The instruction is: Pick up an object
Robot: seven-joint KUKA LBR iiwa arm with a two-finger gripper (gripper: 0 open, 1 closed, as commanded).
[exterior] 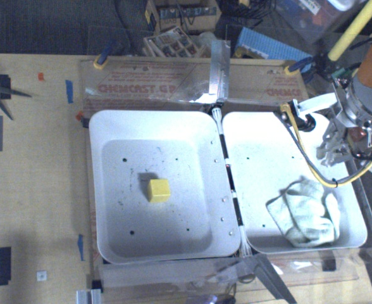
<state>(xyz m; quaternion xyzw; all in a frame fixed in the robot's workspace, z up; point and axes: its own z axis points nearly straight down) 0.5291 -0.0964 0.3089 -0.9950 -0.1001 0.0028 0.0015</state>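
Gripper [339,145] above right bin's [262,138] right edge; finger state cannot be told. Crumpled white cloth [305,211] near its front-right corner. Yellow block [159,190] mid left bin [110,132].

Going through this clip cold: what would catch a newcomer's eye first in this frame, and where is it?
The small yellow block stands out most, alone near the middle of the left bin. Next comes the crumpled white cloth in the near right corner of the right bin. The arm's claw hangs over that bin's right edge, above the cloth, with a yellow cable looping beside it.
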